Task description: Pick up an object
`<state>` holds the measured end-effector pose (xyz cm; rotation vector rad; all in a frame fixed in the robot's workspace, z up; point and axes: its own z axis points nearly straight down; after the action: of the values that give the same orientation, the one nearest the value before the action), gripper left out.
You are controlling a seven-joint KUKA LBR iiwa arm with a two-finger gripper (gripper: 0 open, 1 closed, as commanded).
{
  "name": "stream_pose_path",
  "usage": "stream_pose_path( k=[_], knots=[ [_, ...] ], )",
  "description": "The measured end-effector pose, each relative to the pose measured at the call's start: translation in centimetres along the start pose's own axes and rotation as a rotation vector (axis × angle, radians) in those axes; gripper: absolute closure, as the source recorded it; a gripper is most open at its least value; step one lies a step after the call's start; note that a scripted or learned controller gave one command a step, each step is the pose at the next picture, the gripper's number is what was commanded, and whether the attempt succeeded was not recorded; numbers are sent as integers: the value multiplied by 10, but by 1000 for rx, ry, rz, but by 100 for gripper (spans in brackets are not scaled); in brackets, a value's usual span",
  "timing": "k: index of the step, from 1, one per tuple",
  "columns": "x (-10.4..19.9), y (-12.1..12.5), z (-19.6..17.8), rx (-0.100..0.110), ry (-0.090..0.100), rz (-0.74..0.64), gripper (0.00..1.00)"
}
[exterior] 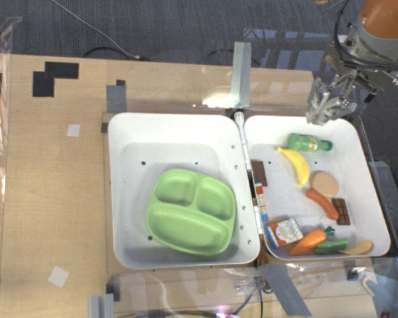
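Above the right bin's [365, 152] far edge, the pincer [324, 114] hangs, grip state unclear.

Even, bright overhead light fills the view. A white glare patch [219, 100] sits on the desk [60, 197] left of the tool [328, 108], at the foot of a metal post [241, 75]. The bins [179, 128] look almost washed out, with soft shadows inside their walls and under the green tray [192, 211]. The tool is slightly blurred; the rest is fairly sharp. A clear panel at far left throws faint reflections.
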<state>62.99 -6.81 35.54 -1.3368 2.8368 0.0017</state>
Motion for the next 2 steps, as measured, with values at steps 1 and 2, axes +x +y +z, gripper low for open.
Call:
stream_pose_path(
  k=[1,2],
  knots=[
    [35,-80,20,-1,1,-205,100],
    [28,-75,46,-1,0,-296,100]
  ],
)
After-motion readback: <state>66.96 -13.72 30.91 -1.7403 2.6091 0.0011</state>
